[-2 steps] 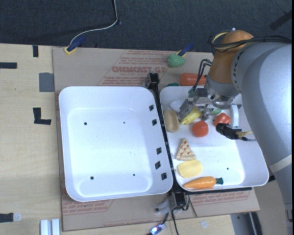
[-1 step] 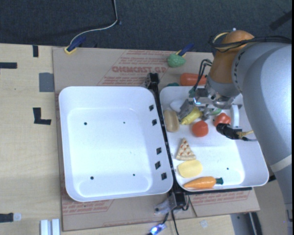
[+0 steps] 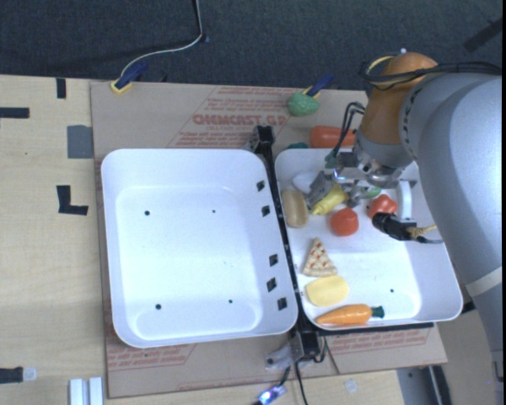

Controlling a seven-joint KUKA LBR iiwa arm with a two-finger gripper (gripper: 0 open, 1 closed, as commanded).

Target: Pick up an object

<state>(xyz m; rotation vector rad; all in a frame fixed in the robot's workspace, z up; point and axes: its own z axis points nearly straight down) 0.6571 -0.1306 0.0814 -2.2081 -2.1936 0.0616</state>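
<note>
Two bins (image 3: 118, 175); one carrot (image 3: 346, 315)

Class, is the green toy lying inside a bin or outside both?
Outside: the green toy lies on the cardboard sheet, beyond the right bin.

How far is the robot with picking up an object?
Done: the gripper is down in the right bin, at the yellow banana-like toy. In hand: no grasp is visible yet. Left: gripping and lifting; the carrot and pizza slice lie untouched.
</note>
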